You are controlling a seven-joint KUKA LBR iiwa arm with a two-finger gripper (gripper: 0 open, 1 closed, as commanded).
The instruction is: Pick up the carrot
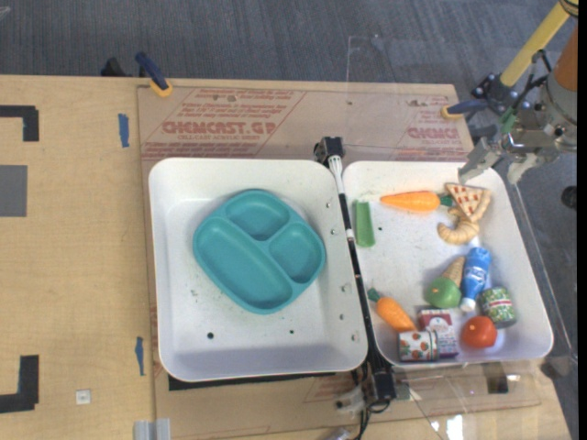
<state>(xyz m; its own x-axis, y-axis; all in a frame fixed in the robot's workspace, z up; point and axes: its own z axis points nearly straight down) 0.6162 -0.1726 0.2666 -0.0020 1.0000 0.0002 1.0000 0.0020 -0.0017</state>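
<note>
Nearest the camera, smooth moulded toy foods crowd the right bin's [537,273] front: a small carrot [393,313], a tomato [479,332] and printed cartons [429,334]. Farther back, a larger tapered orange carrot [412,202] lies alone on its side, clear for a grasp, beside a pizza slice [468,200]; the left bin [174,246] holds a glossy teal divided plate [260,249]. Beyond the far rim, the end effector [495,157] hovers, apparently released and holding nothing, though the view is small there.

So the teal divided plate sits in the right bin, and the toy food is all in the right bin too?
Not quite. The camera view shows the teal divided plate in the left bin. The toy food, including the carrot, is indeed in the right bin.
</note>
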